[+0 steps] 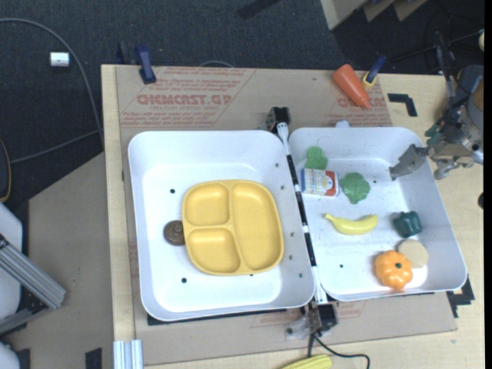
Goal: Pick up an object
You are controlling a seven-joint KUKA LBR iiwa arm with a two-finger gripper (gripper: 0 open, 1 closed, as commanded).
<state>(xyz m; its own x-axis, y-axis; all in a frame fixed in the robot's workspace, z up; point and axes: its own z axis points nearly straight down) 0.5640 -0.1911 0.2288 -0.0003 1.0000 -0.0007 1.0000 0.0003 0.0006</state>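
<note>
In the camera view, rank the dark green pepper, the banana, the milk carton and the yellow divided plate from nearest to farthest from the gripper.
From the gripper, at the right bin's upper right edge:
1. Dark green pepper, right bin, just below the gripper.
2. Banana, middle of the right bin.
3. Milk carton, right bin's left side.
4. Yellow divided plate, in the left bin.

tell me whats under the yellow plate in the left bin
A brown round thing pokes out at the yellow plate's left edge; the rest is covered, so what it is stays unclear.
</note>
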